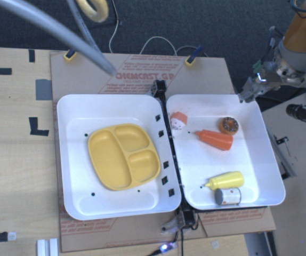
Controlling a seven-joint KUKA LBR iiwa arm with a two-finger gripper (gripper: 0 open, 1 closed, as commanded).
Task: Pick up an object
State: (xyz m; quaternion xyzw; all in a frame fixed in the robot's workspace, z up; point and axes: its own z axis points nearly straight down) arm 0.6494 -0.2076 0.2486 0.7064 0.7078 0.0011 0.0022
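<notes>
Right bin (265,159): orange carrot-shaped toy (215,138) lain near centre, small round brown piece (229,124) just above it. Yellow bottle (225,181) and grey can (228,196) set touching near front rim. Red-white piece (178,119) by divider. Open floor left between groups. Left bin (73,143): yellow divided plate (124,156) seated centrally. Gripper (249,92) seen at right bin's back corner rim; grip state cannot be told.

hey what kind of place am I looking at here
Probably a robotics lab's pick-and-place bench: a robot arm at the edge, two white bins on cardboard, and toy items such as a carrot and yellow divided tray.
</notes>
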